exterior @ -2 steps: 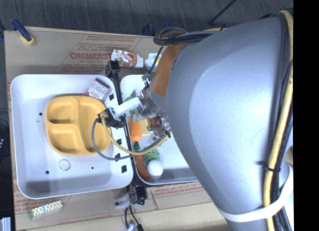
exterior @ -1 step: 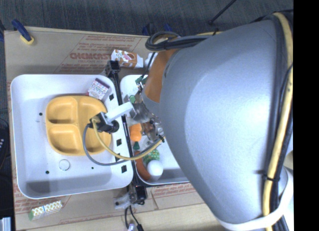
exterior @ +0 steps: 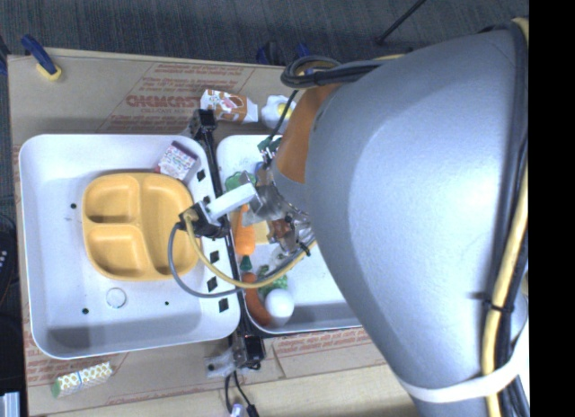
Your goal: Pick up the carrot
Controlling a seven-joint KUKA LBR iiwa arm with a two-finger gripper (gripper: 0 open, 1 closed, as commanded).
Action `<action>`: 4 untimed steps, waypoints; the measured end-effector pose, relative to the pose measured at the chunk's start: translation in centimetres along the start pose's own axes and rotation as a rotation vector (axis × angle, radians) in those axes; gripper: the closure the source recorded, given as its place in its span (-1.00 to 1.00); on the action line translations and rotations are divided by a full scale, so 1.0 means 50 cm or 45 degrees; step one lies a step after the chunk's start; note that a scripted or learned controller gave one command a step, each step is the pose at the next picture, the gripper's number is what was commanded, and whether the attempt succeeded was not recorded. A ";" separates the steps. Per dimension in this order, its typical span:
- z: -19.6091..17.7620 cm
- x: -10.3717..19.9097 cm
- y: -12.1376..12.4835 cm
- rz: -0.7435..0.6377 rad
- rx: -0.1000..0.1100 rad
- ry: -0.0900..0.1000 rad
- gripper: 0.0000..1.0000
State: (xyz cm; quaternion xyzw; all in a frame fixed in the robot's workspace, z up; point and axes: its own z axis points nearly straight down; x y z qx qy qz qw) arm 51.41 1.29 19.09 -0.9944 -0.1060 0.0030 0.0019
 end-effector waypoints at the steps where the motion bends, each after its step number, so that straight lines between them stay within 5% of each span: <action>1: -0.019 0.000 -0.003 -0.010 0.007 -0.006 1.00; 2: 0.020 0.071 -0.202 -0.032 -0.002 0.001 1.00; 3: -0.148 0.093 -0.096 -0.121 -0.004 0.002 1.00; 4: -0.182 -0.083 0.013 -0.166 0.000 0.001 1.00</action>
